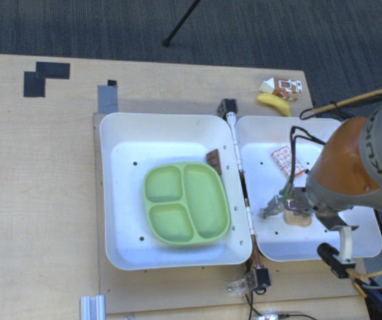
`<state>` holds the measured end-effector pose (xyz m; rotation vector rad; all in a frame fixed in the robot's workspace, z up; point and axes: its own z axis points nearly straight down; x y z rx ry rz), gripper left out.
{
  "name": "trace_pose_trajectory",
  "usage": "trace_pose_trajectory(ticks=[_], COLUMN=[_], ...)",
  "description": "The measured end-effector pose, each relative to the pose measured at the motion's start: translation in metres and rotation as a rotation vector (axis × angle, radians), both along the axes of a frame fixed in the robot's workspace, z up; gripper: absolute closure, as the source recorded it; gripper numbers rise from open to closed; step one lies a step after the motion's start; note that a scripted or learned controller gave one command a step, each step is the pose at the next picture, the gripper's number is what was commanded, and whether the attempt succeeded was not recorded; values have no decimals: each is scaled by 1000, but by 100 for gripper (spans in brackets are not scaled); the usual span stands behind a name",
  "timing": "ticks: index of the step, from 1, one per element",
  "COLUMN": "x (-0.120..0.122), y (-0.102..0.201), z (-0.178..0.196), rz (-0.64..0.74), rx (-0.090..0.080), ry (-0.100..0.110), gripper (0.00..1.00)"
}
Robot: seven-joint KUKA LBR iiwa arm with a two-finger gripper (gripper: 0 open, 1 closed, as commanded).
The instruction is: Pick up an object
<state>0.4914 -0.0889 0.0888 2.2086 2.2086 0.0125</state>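
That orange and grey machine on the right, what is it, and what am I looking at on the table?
It is a robot arm, seen by one camera fixed above the bench and looking down at a slant. The arm reaches in from the right. At its tip is a two-finger gripper, low inside the right white bin. Whether it grips anything I cannot tell. Beside it lie a small tan object and a red-patterned packet. The left white bin holds a green divided plate and a small brown object at its right wall. Behind the bins, on the bench, lie a yellow banana and a small box.
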Motion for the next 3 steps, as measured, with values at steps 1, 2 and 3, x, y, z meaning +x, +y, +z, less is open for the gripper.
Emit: trace_pose_trajectory(ticks=[1,2,3], x=[2,2,4], y=[0,0,0], z=[12,11,22], rz=[1,1,3], rx=[-1,-1,-1], ry=[-6,-5,-9], gripper=[100,0,100])
